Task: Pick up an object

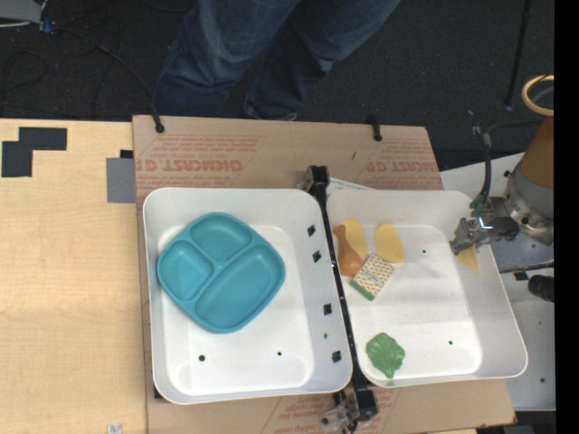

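The fingers sit at the right bin's right rim, over a small yellow piece — whether they are parted or closed, I cannot tell. In that bin lie a carrot, two yellow pieces, a patterned block and a green lump. The left bin holds a teal plate.

Arm enters from right edge of view, upper-right area. Orange band visible above grey wrist housing. Wrist low, angled toward view's left. Hand at end of wrist, metallic, pointing left and slightly downward. Cable runs up from wrist region. Hand small and partly blurred in view; finer detail unreadable.
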You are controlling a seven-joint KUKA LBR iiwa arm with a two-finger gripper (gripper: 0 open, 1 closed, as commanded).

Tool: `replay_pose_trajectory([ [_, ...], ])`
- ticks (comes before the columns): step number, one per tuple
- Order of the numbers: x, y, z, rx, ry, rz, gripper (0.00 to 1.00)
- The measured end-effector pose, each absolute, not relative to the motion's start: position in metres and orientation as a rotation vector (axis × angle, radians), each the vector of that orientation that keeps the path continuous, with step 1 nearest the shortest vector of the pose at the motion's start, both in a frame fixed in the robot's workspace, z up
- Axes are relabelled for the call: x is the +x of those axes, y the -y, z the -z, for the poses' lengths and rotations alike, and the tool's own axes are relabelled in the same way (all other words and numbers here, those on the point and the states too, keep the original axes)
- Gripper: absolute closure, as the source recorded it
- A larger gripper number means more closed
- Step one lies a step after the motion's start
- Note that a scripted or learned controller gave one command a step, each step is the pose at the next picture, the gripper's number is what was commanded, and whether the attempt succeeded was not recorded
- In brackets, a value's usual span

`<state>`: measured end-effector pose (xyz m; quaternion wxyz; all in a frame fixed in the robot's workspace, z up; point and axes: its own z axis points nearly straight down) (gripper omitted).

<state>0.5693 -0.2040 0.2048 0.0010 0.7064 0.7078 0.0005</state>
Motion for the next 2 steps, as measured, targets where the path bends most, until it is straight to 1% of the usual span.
replay_pose_trajectory([
  [1, 0.566, 0.149, -0.197, 2.219, -2.231, 0.001, 1.0],
  [2, 0.563, 0.095, -0.212, 2.219, -2.23, 0.0, 1.0],
])
